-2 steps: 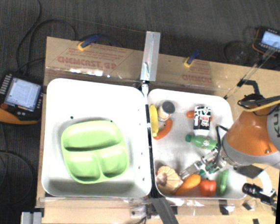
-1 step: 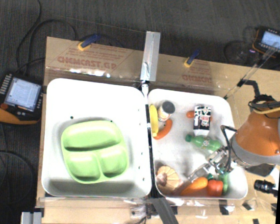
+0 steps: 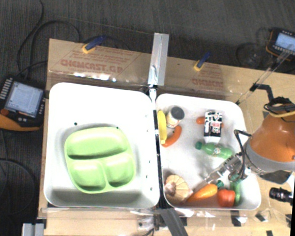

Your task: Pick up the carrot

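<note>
Seen from above, the bench holds two white bins side by side: the left bin [image 3: 55, 132] carries a green divided plate [image 3: 99, 158], and the right bin [image 3: 248, 145] holds the clutter. The carrot [image 3: 202, 193] lies near that bin's front wall, tilted, its thick end up toward the gripper [image 3: 225, 171], which sits just above and beside it; whether the jaws are open or closed cannot be told from here, and nothing is plainly between them. A shell-like tan piece [image 3: 176, 187] touches the carrot's narrow end, and a red tomato [image 3: 226, 197] sits just to its other side. Farther back are a green bottle [image 3: 215, 149], a small black-and-white carton [image 3: 213, 123] whose print is too small to read, and a banana [image 3: 161, 125]. The clear sheet [image 3: 105, 67] behind the bins bears red lettering that reads roughly "CHEMCAST GP".
</note>
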Controlling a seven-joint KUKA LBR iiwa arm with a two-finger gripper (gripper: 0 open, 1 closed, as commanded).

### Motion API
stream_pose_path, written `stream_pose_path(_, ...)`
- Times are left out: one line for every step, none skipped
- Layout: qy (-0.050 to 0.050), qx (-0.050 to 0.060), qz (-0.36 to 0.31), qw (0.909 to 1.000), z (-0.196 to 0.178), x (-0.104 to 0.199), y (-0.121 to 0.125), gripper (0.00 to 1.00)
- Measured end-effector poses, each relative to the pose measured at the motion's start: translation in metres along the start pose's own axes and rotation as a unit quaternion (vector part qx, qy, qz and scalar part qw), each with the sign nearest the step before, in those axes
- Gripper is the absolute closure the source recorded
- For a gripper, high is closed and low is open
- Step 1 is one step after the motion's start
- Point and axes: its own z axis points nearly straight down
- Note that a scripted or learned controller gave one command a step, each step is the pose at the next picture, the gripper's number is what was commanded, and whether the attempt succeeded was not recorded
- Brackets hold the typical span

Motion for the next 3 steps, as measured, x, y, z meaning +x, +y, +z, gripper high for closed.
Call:
stream_pose_path(0.001, -0.001, 0.000, 1.0000, -0.009, 0.001, 0.002, 1.00)
stream_pose_path(-0.004, 0.004, 0.150, 0.9887, 0.009, 0.050, 0.042, 1.00)
stream_pose_path(-0.002, 0.001, -0.144, 0.9896, 0.008, -0.001, -0.001, 1.00)
